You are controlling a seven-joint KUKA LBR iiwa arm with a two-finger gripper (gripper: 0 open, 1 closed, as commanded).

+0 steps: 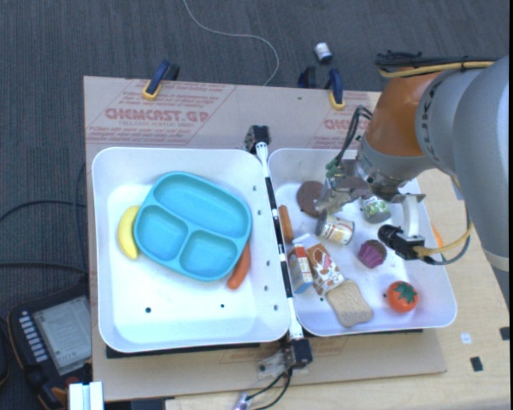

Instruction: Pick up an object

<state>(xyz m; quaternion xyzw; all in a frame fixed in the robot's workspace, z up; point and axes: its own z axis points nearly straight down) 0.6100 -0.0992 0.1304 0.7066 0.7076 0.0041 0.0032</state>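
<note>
Dark grey carpet point(85, 32) lies around the bench, and on it I see a brown cardboard sheet with red print point(162, 109) that carries two shallow white plastic bins. My big grey arm with the orange band point(449, 109) reaches over the back right corner of the right bin point(440, 314).

The left bin point(111, 314) holds a light blue plastic tray with three compartments point(192, 225), which lies in its middle. A yellow toy banana point(126, 231) touches the tray's left edge, and an orange toy carrot point(238, 271) lies at its front right corner.

The right bin is crowded. A slice of toy bread point(350, 303) lies near the front edge, a red and white printed packet point(321, 267) is just behind it, an orange toy tomato point(401, 295) sits near the front right corner, a dark purple round fruit point(372, 253) is beside it, and a brown disc point(310, 196) lies near the back left.

The gripper point(342, 196) hangs low in the back half of this bin, just above a small cream toy can point(336, 230). I cannot tell how the claw stands; nothing is visibly grasped.

I think the can is the target. I would come down straight over it, with the fingers across its narrow side, away from the packet and the disc, and close only when it sits well between them, because it can roll.
</note>
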